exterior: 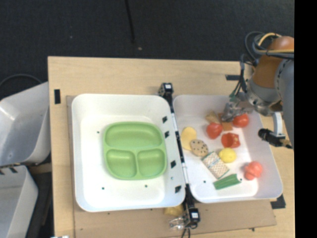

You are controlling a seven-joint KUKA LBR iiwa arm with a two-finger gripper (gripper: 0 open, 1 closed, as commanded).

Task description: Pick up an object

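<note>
Gripper (229,114) over seemingly glossy, rounded tomato (214,130)

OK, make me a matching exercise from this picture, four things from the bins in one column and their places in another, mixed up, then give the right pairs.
Things:
1. green tray
2. green pepper
3. cookie
4. gripper

Places:
A. right bin, by its near edge
B. left bin, in the middle
C. over the far part of the right bin
D. right bin, close to the divider between the bins

Pairs: 1-B, 2-A, 3-D, 4-C
</note>
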